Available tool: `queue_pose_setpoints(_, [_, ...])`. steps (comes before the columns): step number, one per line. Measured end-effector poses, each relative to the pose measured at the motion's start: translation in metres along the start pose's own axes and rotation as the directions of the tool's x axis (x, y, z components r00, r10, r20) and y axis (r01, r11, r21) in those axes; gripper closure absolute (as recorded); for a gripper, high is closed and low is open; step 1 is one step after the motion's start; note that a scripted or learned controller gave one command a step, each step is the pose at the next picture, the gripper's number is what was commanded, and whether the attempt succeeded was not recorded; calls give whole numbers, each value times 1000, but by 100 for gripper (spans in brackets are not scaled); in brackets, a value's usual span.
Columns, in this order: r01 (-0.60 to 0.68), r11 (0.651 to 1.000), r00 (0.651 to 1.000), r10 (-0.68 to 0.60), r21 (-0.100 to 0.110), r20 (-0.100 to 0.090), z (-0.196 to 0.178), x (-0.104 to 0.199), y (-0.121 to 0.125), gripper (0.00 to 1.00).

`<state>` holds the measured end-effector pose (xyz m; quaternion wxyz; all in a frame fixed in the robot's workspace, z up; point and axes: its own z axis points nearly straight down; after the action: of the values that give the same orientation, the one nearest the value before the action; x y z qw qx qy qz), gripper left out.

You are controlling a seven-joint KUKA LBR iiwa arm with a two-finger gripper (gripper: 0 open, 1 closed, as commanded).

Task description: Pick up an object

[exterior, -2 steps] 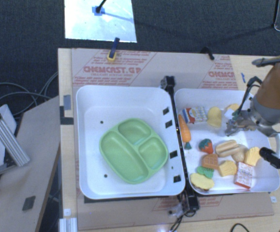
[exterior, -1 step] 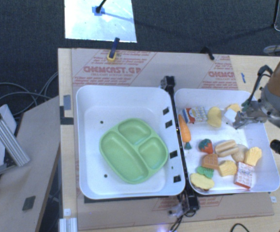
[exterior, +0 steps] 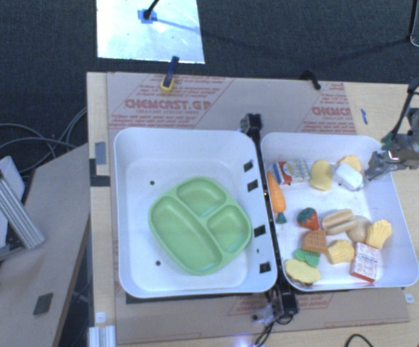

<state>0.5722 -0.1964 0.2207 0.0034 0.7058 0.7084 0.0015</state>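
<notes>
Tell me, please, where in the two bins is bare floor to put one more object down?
In the left bin, bare floor rings the green divided plate, widest along the far and left walls. In the right bin, toy food crowds the middle; free patches lie near the far wall beyond the white block and between the carrot and the hot dog.

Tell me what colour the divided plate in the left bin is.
Light green. The divided plate shows best in the camera view, lying in the left bin.

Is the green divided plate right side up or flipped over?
Right side up: the green plate in the left bin shows its three hollow compartments facing the camera.
</notes>
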Motion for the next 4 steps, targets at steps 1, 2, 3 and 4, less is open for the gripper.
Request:
queue_pose_setpoints(1, [0,1000,1000,0,4,-2,-4,0,1,100])
queue_pose_setpoints(2, [6,1000,1000,-6,3,-3,1,49,30,100])
queue_pose_setpoints(3, [7,1000,1000,-7,2,-5,-8,105,55,100])
queue_pose_setpoints(4, [7,1000,1000,-7,2,-4,-2,160,79,100])
